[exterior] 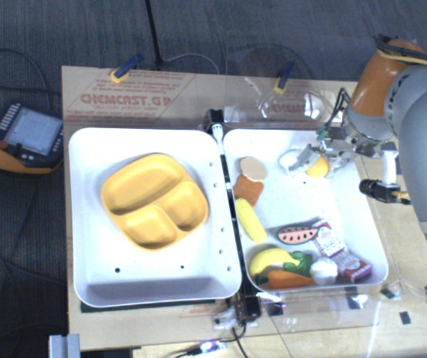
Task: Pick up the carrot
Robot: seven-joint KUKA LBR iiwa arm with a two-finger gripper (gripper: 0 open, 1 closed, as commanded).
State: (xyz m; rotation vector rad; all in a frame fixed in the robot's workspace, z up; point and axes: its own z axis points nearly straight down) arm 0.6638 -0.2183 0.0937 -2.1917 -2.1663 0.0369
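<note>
The carrot [287, 280] is orange and lies at the front of the right bin [363, 200], against its front wall. It sits just under a yellow fruit [268, 259] and a green leafy piece [300, 261]. My gripper [309, 159] hangs over the back of the same bin, far from the carrot. A small yellow object [318, 168] sits right at the gripper; whether it is held is unclear.
The right bin also holds a brown cup-shaped toy with a tan top [249, 181], a long yellow piece [250, 219], a watermelon slice [301, 235], a white ball [323, 272] and a dark red packet [346, 258]. A yellow divided plate [154, 200] fills the left bin [86, 259].
</note>
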